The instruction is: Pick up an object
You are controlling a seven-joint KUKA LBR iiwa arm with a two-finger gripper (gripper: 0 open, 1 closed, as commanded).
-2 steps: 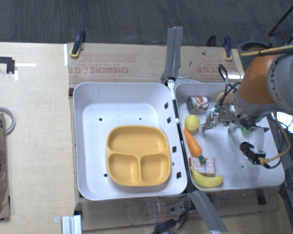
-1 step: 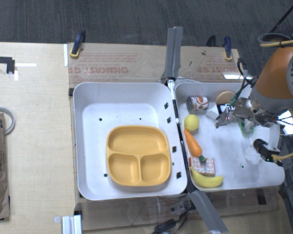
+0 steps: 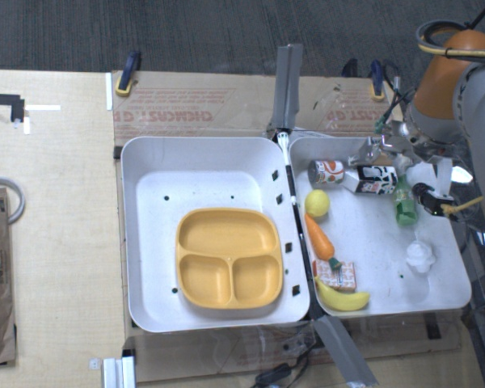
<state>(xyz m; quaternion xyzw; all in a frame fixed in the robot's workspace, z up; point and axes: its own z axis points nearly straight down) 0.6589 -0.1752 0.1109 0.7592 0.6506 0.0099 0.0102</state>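
Fingers (image 3: 381, 148) hover just above the carton (image 3: 376, 181), near the can (image 3: 328, 172); apart or together, cannot tell.

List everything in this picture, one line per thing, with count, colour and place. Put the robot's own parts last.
bins: 2, white, side by side on the bench
divided plate: 1, yellow, in the left bin
can: 1, white and orange, lying at the far left of the right bin
carton: 1, black and white, right of the can
bottle: 1, green, right of the carton
lemon: 1, yellow, below the can
carrot: 1, orange, below the lemon
snack packet: 1, red and white, below the carrot
banana: 1, yellow, near front edge of the right bin
clamps: 2, blue and yellow, on the cardboard behind the bins
arm: 1, grey with orange band, over the right bin's far right corner
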